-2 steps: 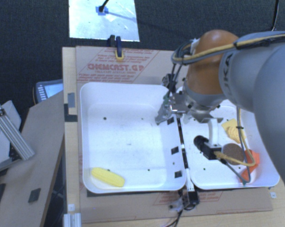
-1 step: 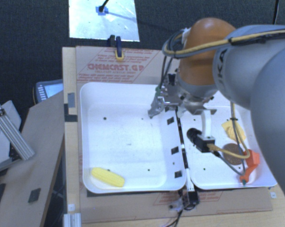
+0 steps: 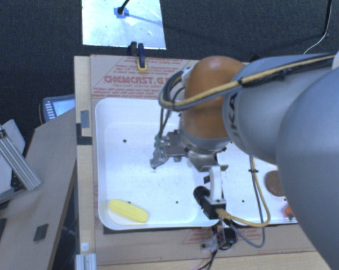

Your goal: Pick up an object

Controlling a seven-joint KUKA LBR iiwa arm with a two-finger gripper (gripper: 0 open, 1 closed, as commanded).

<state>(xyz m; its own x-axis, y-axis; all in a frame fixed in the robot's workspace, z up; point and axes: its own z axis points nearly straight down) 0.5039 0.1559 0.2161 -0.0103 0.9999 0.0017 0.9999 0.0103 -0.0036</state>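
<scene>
Reaching for the yellow object (image 3: 128, 211) was judged the step in hand; entries follow.

Item 1, target: one yellow object, oblong, lying flat in the left bin (image 3: 123, 167), in that bin's near left corner, close to the rim. Nothing else lay beside it.

Item 2, gripper (image 3: 156, 161): positioned low over the middle of the left bin, well apart from the yellow object and farther from the camera than it. Whether it was released or clenched could not be told; the tip was small and dark against the white floor. Nothing was seen held in it.

Item 3, arm (image 3: 296, 122): grey, entered from the right and crossed above the right bin (image 3: 242, 185). The orange band (image 3: 210, 97) sat above the wrist, and the wrist pointed steeply down. A yellow cable (image 3: 214, 94) ran along it.

Item 4, other contents: a brown round thing (image 3: 273, 183) in the right bin, partly hidden by the arm.

Item 5, handling note, as a judgement: a good try would carry the gripper toward the near left corner before descending. The jaws would best straddle the object's short width, not its length. The nearby bin wall left little room on that side, so a centred, vertical descent seemed wise. A shallow or offset closure risked nudging the object against the rim without gripping it.
</scene>
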